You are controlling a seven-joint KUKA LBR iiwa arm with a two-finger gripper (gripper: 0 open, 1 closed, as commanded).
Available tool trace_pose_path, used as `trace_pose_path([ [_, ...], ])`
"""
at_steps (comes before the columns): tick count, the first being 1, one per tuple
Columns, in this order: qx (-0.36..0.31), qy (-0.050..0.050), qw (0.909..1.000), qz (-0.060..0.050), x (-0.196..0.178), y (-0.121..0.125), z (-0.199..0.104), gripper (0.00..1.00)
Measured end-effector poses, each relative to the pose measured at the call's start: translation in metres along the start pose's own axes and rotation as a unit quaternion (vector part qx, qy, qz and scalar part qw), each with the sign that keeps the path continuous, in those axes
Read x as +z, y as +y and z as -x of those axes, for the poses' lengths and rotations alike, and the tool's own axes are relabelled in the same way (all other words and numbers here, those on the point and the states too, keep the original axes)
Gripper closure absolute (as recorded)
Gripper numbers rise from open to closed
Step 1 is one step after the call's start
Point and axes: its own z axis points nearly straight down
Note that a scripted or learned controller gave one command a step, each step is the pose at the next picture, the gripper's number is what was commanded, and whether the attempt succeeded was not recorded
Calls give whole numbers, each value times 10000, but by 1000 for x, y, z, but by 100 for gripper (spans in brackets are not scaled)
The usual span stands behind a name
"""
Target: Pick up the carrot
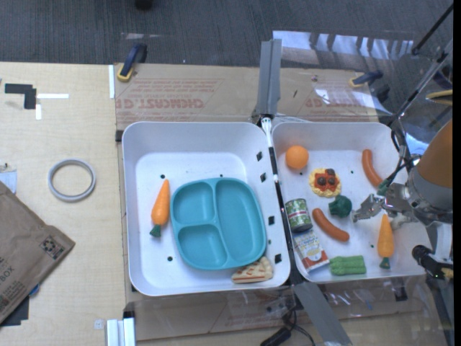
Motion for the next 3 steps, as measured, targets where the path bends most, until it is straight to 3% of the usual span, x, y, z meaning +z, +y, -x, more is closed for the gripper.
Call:
trace_pose_path([
  [1,24,-26,10000,11,-9,0,2,100],
  [2,-930,-54,9957,16,-98,13,-5,100],
  [3,-1530,-60,9882,12,-120,57,-67,100],
])
